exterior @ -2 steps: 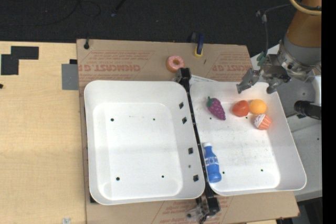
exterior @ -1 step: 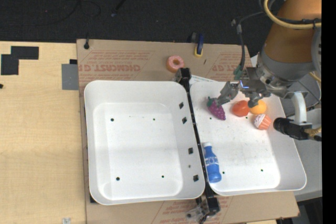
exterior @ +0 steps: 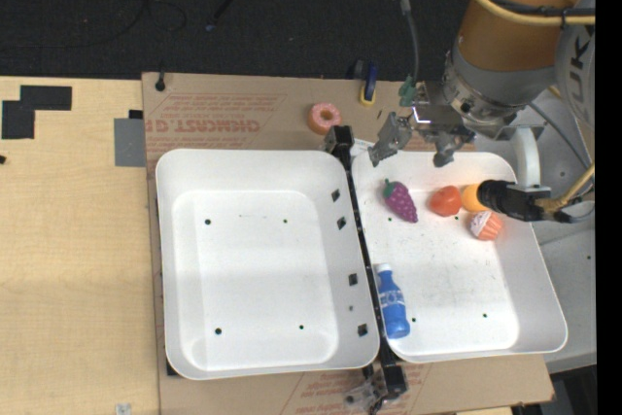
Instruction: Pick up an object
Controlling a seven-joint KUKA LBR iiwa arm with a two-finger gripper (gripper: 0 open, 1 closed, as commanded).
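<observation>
The right bin (exterior: 525, 306) holds a purple bunch of grapes (exterior: 399, 200), a red tomato (exterior: 445, 200), an orange fruit (exterior: 472, 195), an orange-and-white striped piece (exterior: 486, 225) and a blue bottle (exterior: 391, 300) lying along its left wall. My gripper (exterior: 420, 147) hangs over the bin's far edge, above and behind the grapes and tomato. Its two fingers (exterior: 391, 139) stand spread apart with nothing between them, so it is open.
The left bin (exterior: 185, 267) sits beside the right one, with a black divider (exterior: 352, 238) between them. A pink donut (exterior: 325, 118) lies on the cardboard behind the bins. A black part with cables (exterior: 512, 200) reaches in next to the orange fruit.
</observation>
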